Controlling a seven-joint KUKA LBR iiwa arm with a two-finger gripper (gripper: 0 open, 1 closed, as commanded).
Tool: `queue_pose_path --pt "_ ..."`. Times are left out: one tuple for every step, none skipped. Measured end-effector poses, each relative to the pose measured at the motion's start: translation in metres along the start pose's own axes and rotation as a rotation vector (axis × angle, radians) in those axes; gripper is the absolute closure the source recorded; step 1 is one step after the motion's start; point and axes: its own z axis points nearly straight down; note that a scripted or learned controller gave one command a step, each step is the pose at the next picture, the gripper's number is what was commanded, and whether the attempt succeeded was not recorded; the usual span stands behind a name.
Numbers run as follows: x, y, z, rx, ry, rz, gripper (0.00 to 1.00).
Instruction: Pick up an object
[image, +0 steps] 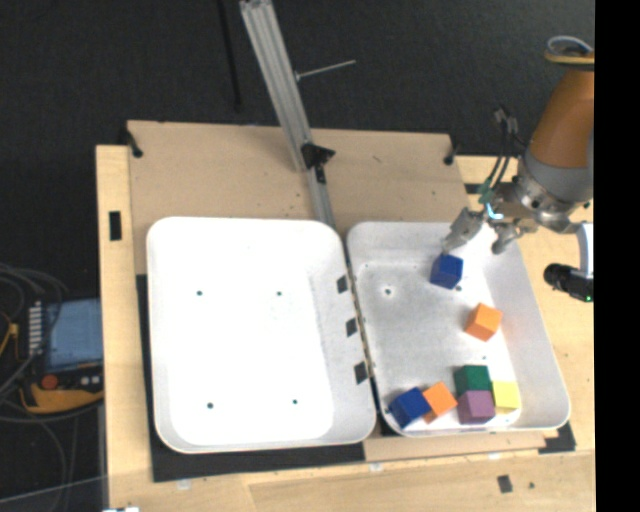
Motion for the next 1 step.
queue_pose_path --pt "-0.0008 0.0007 -0.0036 -0.004 -0.004 -0.002 0.00"
